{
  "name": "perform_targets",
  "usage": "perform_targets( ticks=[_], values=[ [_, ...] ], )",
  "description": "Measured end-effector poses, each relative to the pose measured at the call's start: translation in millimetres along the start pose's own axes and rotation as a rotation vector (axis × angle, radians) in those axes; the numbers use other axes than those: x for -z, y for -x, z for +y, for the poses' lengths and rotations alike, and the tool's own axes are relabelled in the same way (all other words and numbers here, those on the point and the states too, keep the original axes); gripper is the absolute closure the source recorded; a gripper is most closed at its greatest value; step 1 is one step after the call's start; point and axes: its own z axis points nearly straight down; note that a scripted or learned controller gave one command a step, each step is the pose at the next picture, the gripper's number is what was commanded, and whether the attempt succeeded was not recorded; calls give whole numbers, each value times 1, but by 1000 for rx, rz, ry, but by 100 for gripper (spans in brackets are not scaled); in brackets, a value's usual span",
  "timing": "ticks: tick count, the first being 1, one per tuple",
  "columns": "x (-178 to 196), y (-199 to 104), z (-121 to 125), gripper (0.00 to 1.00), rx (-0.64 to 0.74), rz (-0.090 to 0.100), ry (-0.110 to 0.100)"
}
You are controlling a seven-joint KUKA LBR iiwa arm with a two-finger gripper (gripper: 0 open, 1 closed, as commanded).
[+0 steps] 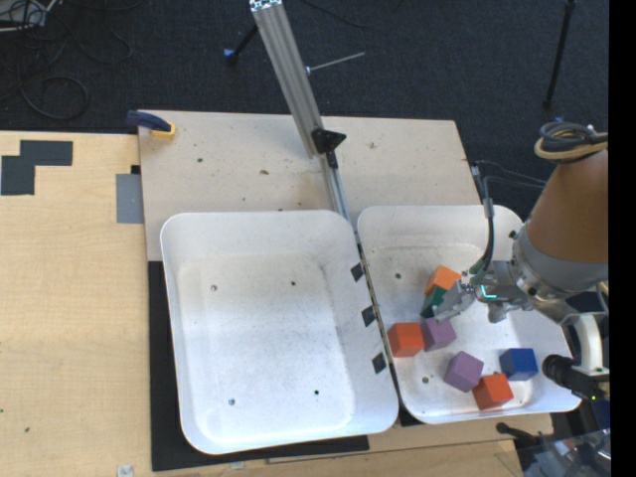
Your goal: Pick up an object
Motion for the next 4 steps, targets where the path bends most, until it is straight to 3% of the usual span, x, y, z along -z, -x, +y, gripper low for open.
perform_targets(
  ticks=[1,2,3,4],
  values=[
    [2,2,1,0,-5,-1,5],
    [-56,7,8,0,-2,0,-1],
    [-97,0,13,0,-2,3,6],
    [-97,2,18,0,-2,-2,23]
  ],
)
